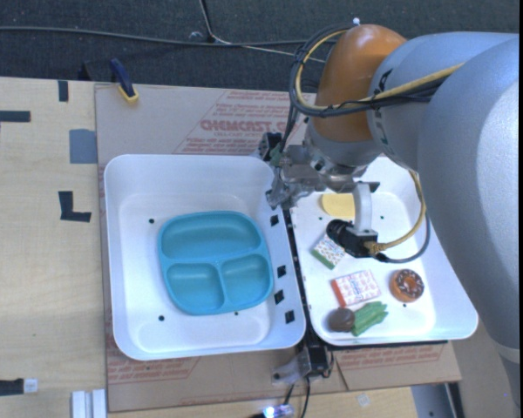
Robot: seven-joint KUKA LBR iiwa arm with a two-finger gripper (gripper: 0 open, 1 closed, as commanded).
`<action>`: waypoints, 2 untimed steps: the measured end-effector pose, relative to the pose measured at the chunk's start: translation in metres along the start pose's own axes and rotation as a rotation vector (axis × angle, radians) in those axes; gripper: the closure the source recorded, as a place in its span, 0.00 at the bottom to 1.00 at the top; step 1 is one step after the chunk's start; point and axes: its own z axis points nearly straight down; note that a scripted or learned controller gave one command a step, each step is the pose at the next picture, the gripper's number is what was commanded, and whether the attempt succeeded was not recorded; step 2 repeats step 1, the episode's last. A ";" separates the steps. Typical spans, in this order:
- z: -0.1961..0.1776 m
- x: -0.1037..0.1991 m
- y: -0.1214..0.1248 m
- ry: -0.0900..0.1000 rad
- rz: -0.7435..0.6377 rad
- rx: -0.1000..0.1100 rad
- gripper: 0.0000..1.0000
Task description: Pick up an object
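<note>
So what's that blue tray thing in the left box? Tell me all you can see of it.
The blue tray is a light blue divided plate, plastic by the look of it, with rounded corners. It has three sections: one long one across the top and two smaller ones below. All three look bare. It lies flat, turned slightly askew, near the middle of the left white bin, resting on the bin's floor. Nothing else touches it; the arm's gripper is above the bins' shared edge, off to its upper right.

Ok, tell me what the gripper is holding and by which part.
Cannot tell: the gripper sits over the divide between the bins, with nothing visibly between its fingers.
</note>
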 end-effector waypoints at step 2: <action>-0.012 0.058 0.020 0.000 -0.001 -0.001 1.00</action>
